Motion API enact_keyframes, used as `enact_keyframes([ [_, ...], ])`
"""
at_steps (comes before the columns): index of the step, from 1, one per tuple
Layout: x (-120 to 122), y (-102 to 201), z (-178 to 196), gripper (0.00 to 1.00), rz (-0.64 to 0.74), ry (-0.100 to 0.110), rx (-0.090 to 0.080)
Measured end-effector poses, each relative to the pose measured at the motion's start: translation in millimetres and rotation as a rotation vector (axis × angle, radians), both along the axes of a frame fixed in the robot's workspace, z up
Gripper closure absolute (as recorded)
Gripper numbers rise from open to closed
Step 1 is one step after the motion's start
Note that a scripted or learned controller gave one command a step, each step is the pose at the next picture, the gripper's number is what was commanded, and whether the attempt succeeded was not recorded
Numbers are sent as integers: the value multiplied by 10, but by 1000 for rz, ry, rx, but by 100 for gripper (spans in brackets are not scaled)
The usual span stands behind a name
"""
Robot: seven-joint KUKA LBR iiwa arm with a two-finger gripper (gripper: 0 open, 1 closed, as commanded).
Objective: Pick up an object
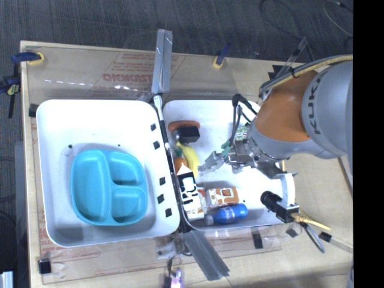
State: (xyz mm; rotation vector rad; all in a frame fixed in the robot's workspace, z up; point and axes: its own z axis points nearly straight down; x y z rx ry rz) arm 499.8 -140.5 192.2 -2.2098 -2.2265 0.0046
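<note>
A blue divided tray (109,186) lies in the left bin (48,161), while in the right bin (204,110) a banana (191,156) lies near the gripper (211,161), jaws apart and holding nothing, so the approach seems underway and descent onto it comes next.

Bare floor in the right bin's (204,108) upper middle; banana (190,156), carton (219,195), blue bottle (230,213) along its left and lower edges.

Grey arm (330,110) with white KUKA lettering, orange band (282,116), black and yellow cables, metal gripper (210,161)
</note>
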Motion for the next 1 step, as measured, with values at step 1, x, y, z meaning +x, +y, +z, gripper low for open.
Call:
enact_keyframes([
  [1,446,91,-1001,0,332,-6,-5],
])
